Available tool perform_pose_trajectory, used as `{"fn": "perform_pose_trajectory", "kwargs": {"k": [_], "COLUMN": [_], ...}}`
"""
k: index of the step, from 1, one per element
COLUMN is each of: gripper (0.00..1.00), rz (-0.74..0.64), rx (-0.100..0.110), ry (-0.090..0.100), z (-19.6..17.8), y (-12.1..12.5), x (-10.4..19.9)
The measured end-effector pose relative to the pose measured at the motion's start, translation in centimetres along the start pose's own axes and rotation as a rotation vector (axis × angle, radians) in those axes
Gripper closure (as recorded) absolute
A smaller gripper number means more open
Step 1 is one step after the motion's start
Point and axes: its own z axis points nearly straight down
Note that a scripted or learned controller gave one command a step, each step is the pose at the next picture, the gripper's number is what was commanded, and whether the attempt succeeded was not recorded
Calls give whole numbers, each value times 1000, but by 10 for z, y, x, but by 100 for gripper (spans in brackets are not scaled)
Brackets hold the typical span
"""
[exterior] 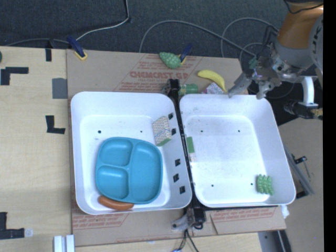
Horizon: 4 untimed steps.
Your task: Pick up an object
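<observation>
One green object (pixel 264 185) lies in the right bin (pixel 231 109), in its near right corner. The left bin (pixel 84 109) holds one blue plate (pixel 128 169), one sausage (pixel 115 203) and one small packet (pixel 162 129). Above the right bin's far right corner, the claw (pixel 247 86) hangs with fingers apart, holding nothing.

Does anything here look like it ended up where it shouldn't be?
Yes. A yellow toy banana and a green knobbly toy lie on the cardboard behind the two white bins, outside them. In the left bin, an orange sausage-shaped toy is partly tucked under the blue divided plate.
</observation>
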Motion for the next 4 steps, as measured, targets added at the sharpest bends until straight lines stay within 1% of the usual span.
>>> {"fn": "perform_pose_trajectory", "kwargs": {"k": [1,2,3,4], "gripper": [0,0,0,0], "rz": [1,-1,1,0], "rx": [3,-3,0,-2], "ry": [2,0,1,-1], "z": [152,104,168,141], "y": [-80,15,-96,-13], "x": [-5,35,52,17]}}
